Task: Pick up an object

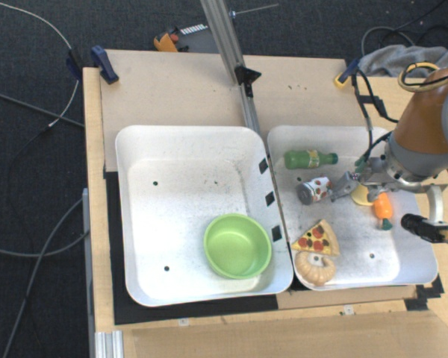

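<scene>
The right bin (373,263) holds a green bottle (309,159) lying on its side near the back. A small grey and red can (313,190) lies in the middle, and a pizza slice (317,239) and a round bun (315,268) lie at the front. An orange carrot (383,208) and a yellow piece (361,196) lie to the right. My gripper (352,184) hangs low over the bin, just right of the can and above the yellow piece. I see nothing held in it.
The left bin (157,200) holds a green bowl (237,245) at its front right. A metal pole (224,36) slants down to the seam between the bins. Clamps and cables lie around the bench's back edge. A black part (425,228) sticks out below the arm.
</scene>
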`<state>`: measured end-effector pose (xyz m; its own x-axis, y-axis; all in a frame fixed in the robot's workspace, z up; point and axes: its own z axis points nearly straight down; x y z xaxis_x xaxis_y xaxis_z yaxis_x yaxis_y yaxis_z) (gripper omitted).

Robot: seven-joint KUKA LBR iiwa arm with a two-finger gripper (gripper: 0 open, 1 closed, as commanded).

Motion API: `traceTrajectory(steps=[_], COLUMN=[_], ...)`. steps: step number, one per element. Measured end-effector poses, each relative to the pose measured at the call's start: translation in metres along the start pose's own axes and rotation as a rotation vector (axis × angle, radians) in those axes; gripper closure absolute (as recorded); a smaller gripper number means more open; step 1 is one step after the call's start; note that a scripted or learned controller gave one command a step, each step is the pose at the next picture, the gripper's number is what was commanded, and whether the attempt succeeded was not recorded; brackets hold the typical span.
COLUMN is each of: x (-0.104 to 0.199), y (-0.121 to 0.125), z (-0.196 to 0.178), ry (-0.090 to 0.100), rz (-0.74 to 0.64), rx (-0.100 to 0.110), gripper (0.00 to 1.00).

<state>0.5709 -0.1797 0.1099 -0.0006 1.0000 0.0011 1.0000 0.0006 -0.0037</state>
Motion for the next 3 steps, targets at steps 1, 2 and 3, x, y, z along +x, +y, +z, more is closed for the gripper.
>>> traceTrajectory(steps=[1, 2, 3], x=[-0.001, -0.006, -0.005], y=[0.001, 0.004, 0.013], z=[-0.013, -0.074, -0.132], ry=[-0.001, -0.003, -0.002], rz=[0.000, 0.000, 0.000], rx=[-0.005, -0.009, -0.009], gripper=[1.00, 1.00, 1.00])
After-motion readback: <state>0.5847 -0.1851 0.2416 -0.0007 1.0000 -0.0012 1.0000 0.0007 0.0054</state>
